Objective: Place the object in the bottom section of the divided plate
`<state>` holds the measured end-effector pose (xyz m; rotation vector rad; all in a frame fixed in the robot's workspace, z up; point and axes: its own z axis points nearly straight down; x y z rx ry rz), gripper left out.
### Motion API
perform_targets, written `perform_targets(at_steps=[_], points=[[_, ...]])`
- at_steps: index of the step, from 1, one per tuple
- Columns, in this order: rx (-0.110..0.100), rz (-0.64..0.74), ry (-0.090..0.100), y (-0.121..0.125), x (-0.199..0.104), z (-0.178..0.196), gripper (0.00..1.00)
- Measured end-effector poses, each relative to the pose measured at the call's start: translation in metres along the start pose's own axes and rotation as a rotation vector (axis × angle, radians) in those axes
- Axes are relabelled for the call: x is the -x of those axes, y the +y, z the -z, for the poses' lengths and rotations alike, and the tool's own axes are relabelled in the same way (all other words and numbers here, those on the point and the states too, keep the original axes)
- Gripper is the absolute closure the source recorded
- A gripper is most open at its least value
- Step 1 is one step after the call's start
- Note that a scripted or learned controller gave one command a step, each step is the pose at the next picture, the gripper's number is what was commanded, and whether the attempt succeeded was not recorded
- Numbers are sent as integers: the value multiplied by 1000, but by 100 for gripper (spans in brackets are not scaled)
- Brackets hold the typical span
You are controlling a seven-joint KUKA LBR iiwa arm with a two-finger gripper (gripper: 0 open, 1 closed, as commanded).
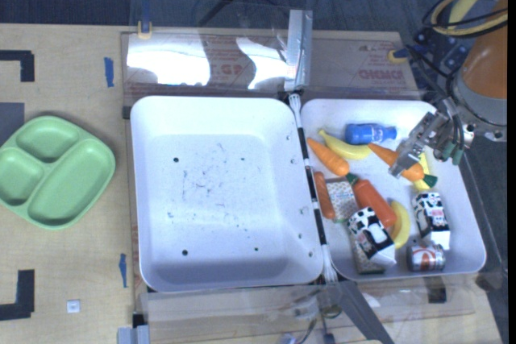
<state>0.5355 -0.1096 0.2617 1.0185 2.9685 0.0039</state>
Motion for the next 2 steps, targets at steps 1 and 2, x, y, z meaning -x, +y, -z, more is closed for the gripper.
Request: perform_targets(at_steps=[1,2], points=[[1,-19,-3,96,37,-34,100],[-1,109,1,118,-38,-77,100]])
